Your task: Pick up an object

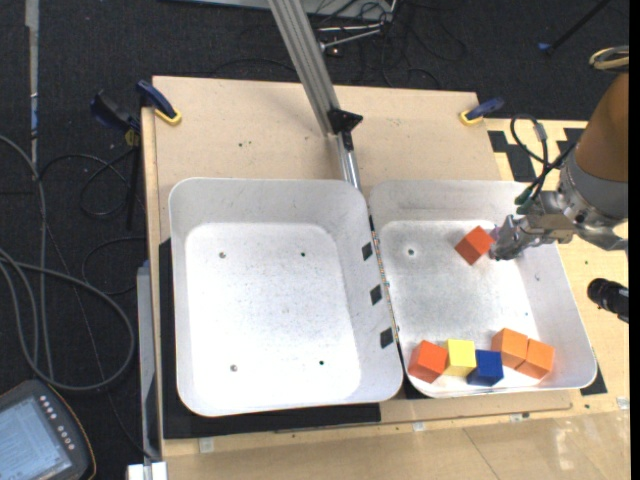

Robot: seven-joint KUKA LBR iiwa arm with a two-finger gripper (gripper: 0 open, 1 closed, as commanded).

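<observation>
An orange block lies tilted in the upper part of the right bin. My gripper comes in from the right and sits right against the block's right side. Whether the block is between the jaws or only beside them is not clear from this angle. Along the right bin's front wall sit several more blocks: an orange one, a yellow one, a blue one and two orange ones.
The left bin stands beside the right one, and their rims meet in the middle. A slanted metal pole reaches down to the bins' back edge. Clamps hold the board's far corners.
</observation>
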